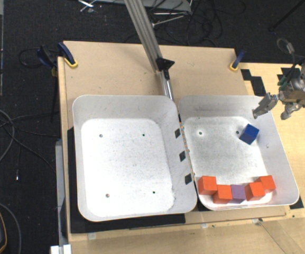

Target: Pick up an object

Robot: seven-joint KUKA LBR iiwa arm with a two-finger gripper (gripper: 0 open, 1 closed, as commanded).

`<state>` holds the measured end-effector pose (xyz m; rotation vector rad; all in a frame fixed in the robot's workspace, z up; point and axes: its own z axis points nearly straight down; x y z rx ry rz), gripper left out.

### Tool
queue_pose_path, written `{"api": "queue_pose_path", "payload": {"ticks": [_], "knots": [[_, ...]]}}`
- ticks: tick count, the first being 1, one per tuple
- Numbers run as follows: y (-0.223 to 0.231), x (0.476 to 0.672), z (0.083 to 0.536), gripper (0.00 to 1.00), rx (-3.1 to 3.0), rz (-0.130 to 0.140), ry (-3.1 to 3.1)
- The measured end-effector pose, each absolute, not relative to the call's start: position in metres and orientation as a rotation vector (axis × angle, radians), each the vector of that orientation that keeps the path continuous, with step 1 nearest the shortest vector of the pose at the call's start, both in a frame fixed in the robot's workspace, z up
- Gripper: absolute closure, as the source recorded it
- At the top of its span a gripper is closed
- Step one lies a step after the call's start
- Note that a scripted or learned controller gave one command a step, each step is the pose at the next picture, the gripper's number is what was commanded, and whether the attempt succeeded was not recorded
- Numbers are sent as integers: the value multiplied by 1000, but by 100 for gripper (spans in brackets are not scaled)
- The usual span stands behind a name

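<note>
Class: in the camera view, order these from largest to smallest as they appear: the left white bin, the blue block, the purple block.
1. Left white bin, by far the largest.
2. Blue block.
3. Purple block.
The blue block looks only slightly bigger; the purple one is wedged between orange blocks, so that ranking is unsure.

Arm, wrist section: grey metal housing, boxy and layered, with a pale rounded casing at the frame edge. Claw (275, 110): two slim grey fingers (262, 108), dull metallic finish, angular tips. Cable: one thin grey loop (286, 46) rising above the wrist. Markings too small to read.
</note>
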<state>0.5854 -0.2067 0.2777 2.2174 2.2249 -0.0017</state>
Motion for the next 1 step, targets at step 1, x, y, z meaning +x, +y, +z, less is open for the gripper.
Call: {"api": "queue_pose_path", "payload": {"ticks": [1], "knots": [[-224,544,94,0,2223,1,2220]]}}
